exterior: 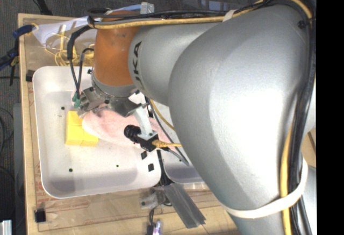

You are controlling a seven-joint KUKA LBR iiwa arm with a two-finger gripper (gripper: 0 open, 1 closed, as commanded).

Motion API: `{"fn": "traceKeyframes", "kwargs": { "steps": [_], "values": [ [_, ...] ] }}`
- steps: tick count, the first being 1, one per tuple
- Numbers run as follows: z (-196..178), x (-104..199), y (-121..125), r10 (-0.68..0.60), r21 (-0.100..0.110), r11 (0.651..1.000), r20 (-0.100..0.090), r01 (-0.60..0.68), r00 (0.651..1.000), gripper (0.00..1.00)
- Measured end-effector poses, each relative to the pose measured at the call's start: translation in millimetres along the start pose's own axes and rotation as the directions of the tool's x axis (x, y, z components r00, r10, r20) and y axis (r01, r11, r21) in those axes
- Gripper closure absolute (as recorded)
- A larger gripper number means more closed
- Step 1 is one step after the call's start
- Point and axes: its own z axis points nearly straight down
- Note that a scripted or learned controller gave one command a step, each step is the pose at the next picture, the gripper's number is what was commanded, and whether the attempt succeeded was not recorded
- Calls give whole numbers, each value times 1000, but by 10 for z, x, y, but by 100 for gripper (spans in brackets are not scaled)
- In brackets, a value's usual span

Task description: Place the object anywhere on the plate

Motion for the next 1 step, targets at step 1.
{"fn": "traceKeyframes", "kwargs": {
  "steps": [1],
  "values": [
    [-5, -1, 2, 0, -1, 1000, 0, 0, 1000, 0]
  ]
}}
